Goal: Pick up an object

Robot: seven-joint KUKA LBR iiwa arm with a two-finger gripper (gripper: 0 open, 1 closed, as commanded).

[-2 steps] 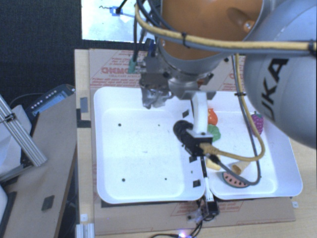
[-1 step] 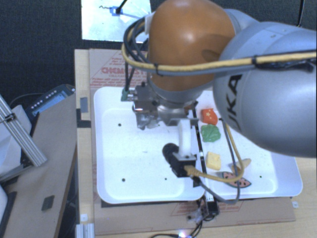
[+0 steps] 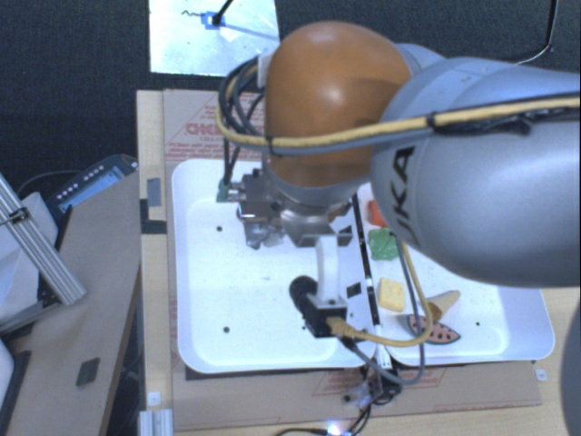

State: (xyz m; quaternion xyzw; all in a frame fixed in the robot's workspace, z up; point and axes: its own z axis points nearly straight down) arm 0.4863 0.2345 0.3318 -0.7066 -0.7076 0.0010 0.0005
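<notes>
White plastic, two shallow bins side by side, recorded from the camera above. Left bin (image 3: 204, 330): the gripper (image 3: 259, 232) hung low over its middle, beneath the orange wrist band; whether it was open or closed could not be told, and nothing was seen held in it. Right bin (image 3: 513, 334): loose items bunched along the side nearest the divide, apparently scattered there as candidates for picking, namely an orange piece (image 3: 375, 213), green piece (image 3: 383, 243), yellow block (image 3: 391, 294), yellow wedge (image 3: 444, 304) and dark spotted slice (image 3: 437, 333). Judged: the gripper stood apart from all five, so a lift called for crossing the divide first.
</notes>
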